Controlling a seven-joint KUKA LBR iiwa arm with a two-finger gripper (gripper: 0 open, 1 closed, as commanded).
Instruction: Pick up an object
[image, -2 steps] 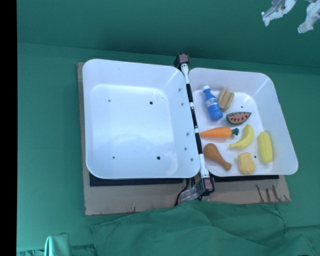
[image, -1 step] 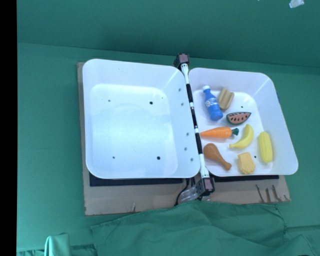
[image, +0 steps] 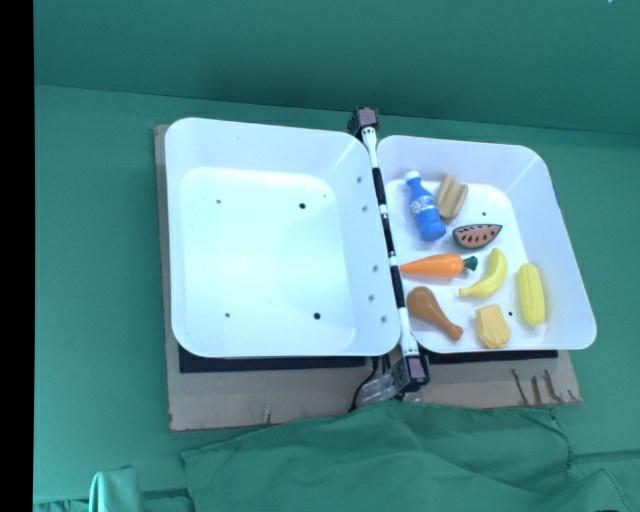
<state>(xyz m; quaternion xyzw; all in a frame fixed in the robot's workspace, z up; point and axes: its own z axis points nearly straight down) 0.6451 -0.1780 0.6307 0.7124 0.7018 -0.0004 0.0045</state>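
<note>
Whether the jaws are released or clenched cannot be told from this view.

On the bench (image: 90, 250) a brown cardboard sheet (image: 220, 402) lies under two white bins. The left bin (image: 260, 240) shows its bare white floor with a few small dark dots. Between the bins runs a black and white rod (image: 385, 240), from the far edge to the near edge.

All the toy foods are in the right bin (image: 548, 205). Near its far left corner stands out a blue bottle (image: 425, 206) with a white cap, and just beside it, toward the right, lies a hot dog bun (image: 452, 197). A watermelon slice (image: 477, 236) lies about in the middle of the bin. Below it an orange carrot (image: 437, 266) lies across, its tip near the left edge and its green end pointing to a yellow banana (image: 487, 276). A corn cob (image: 531, 294) lies along the right edge, apart from the banana. Near the near edge are a brown chicken drumstick (image: 433, 310), toward the left, and a small yellow-orange piece (image: 491, 327), whose kind is not clear.

A crumpled green cloth (image: 400, 460) covers the near edge of the bench.
</note>
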